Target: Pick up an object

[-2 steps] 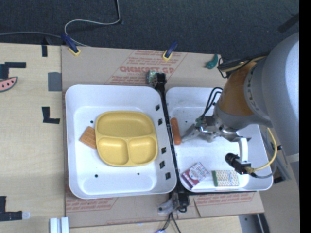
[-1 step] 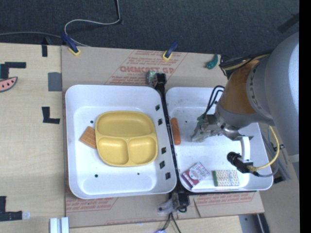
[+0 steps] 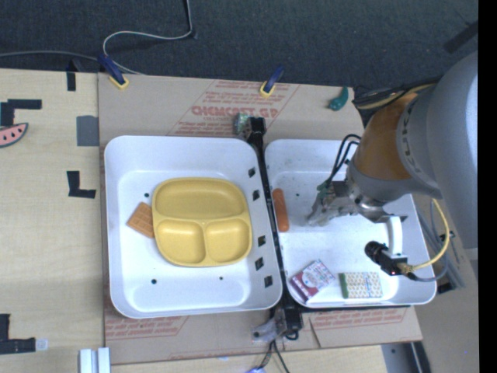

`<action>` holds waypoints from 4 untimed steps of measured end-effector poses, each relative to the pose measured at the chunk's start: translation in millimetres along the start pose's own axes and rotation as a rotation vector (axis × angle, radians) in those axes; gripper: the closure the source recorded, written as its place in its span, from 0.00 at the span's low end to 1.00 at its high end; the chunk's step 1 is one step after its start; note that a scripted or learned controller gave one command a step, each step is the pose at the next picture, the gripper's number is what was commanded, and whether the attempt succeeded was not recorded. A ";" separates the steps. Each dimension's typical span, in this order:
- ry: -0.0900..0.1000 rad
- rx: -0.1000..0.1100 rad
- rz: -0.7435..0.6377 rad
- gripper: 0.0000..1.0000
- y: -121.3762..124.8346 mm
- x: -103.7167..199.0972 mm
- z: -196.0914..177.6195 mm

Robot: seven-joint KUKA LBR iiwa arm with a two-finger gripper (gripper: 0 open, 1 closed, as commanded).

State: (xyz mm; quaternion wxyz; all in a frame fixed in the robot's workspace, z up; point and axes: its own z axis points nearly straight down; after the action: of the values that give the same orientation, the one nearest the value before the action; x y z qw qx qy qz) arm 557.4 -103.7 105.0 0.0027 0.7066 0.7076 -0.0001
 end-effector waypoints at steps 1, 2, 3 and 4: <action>0.000 0.002 0.000 1.00 -0.3 0.3 -9.0; 0.001 0.003 0.000 1.00 -0.6 0.6 -18.1; 0.000 0.003 0.000 0.00 -0.6 0.5 -18.0; 0.005 0.005 0.003 0.00 -74.1 -4.0 18.3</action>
State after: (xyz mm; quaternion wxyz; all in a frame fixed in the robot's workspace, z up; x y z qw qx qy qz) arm 483.3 -107.9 86.4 -0.0008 0.7075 0.7067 -0.0003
